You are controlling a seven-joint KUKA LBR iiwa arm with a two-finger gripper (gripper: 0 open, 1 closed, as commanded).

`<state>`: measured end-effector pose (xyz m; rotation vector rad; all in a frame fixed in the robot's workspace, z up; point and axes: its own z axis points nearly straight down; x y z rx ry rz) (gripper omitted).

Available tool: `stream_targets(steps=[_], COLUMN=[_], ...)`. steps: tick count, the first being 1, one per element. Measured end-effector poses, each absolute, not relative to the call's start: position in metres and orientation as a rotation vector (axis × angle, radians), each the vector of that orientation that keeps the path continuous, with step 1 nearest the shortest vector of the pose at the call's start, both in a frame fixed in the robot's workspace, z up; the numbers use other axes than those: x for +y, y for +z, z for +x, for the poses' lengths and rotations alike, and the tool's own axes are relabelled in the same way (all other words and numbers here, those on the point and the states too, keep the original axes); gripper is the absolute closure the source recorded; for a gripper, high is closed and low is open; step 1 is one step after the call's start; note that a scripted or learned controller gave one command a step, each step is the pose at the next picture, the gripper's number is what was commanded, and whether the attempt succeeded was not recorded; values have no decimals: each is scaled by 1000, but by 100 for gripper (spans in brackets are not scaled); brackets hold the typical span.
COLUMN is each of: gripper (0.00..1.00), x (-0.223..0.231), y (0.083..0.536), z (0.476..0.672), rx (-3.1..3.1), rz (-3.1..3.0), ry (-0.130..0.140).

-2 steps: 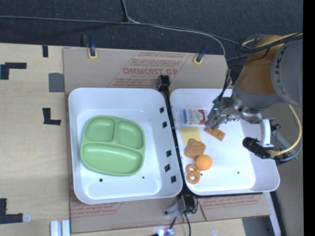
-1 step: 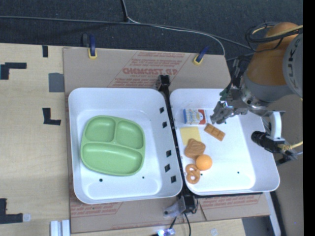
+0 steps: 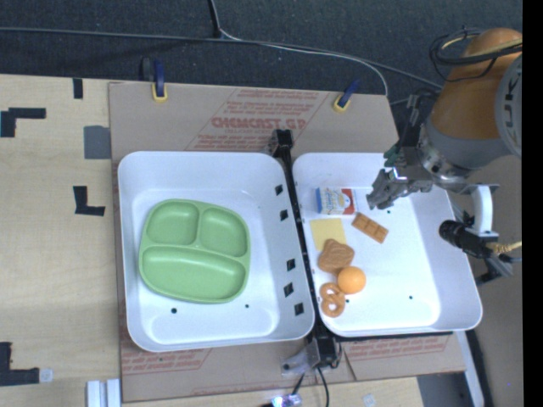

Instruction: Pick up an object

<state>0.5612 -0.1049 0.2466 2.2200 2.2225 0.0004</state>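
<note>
The right bin (image 3: 441, 303) holds several small food items: a blue, white and red packet (image 3: 334, 199), a yellow cheese slice (image 3: 329, 229), a brown wafer (image 3: 369, 227), a tan cookie (image 3: 336, 254), an orange (image 3: 351, 280) and a pretzel (image 3: 332, 298). My gripper (image 3: 381, 195) hangs over the upper middle of that bin, just right of the packet and above the wafer. Nothing shows between its dark fingers.
The left bin (image 3: 136, 176) holds a green divided plate (image 3: 196, 250). A black divider with clips (image 3: 292, 227) runs between the bins. Cardboard (image 3: 246, 117) lies under both, held by yellow clamps. The arm's body (image 3: 475, 108) fills the upper right.
</note>
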Motion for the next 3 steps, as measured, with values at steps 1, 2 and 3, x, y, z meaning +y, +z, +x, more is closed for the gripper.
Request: stream_targets(steps=[1, 2, 3], gripper=[100, 100, 100], x=[-40, 19, 76], y=[242, 243, 225], z=[562, 567, 565], rx=[2231, 2232, 2232], rz=[2215, 2214, 2216], ry=[-1, 0, -4])
